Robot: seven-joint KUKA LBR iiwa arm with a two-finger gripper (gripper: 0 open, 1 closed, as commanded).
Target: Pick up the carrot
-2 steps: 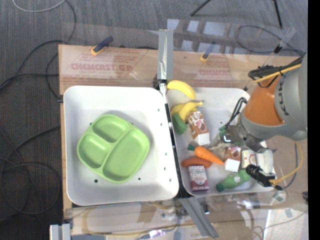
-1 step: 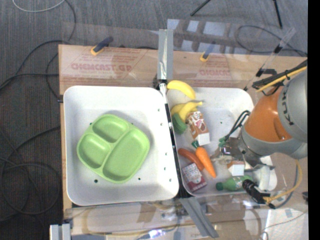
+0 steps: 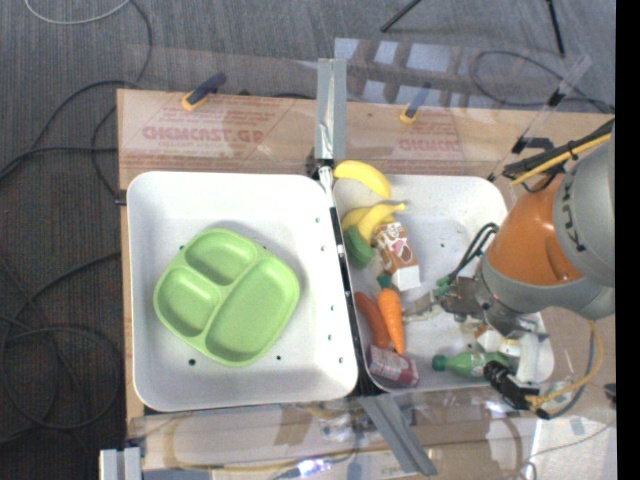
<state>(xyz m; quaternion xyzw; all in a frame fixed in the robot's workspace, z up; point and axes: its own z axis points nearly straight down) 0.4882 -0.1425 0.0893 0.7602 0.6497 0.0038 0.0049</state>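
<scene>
The carrot [image 3: 391,318] is orange with a green top and lies lengthwise near the left wall of the right bin [image 3: 470,203], tip toward the front. My gripper [image 3: 432,299] hangs low over the right bin, just right of the carrot's top end and a short way off it. The grey wrist and orange band of the arm [image 3: 530,253] cover the bin's right side. Nothing can be seen held in the gripper.
A red-orange piece [image 3: 371,316] lies against the carrot's left side, with a dark red packet [image 3: 393,369] at its tip. Two bananas [image 3: 363,179], a green item [image 3: 358,248], a labelled bottle [image 3: 393,247] and a white block [image 3: 406,278] lie behind. A green bottle [image 3: 461,363] lies front right. The left bin [image 3: 170,368] holds a green divided plate [image 3: 228,295].
</scene>
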